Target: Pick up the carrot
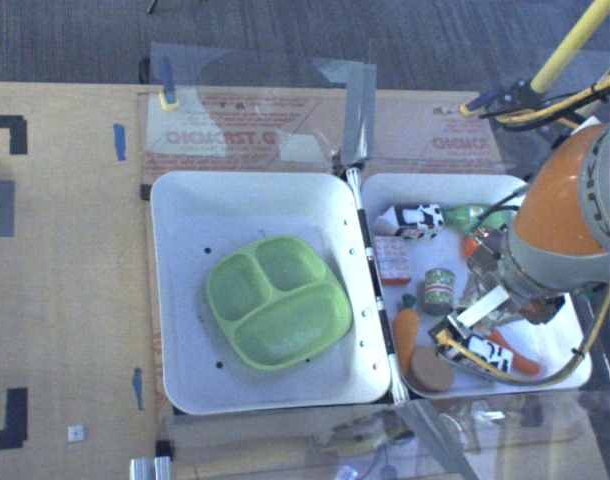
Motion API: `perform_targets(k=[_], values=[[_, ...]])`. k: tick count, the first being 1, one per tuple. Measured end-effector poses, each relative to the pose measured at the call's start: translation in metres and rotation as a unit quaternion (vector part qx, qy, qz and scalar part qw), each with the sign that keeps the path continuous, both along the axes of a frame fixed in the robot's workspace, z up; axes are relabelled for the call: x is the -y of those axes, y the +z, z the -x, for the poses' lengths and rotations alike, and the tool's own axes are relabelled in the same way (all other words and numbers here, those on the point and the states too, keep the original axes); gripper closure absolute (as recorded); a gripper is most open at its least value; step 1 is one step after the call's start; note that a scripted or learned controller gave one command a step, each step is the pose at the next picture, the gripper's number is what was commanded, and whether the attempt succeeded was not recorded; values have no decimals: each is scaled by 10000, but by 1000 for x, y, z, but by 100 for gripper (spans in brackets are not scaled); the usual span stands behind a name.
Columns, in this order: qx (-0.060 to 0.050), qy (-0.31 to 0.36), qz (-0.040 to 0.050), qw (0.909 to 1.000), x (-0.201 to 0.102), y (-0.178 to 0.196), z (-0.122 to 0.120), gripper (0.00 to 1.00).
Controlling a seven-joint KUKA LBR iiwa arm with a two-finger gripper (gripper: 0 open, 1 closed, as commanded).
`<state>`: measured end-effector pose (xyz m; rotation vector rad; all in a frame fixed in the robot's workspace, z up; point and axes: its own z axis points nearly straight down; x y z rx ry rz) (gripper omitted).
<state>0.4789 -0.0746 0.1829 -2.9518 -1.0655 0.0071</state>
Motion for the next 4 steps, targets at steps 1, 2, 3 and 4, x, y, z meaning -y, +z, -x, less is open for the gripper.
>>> perform_targets(k=[1,2,3,4], values=[[-13,10,0,10000,0,8,0,100],[-25,19,1,10000,-1,17,-1,100],[0,137,-1,9999,-14,0,0,100],[1,-2414,19,9704,-11,52,-13,100]])
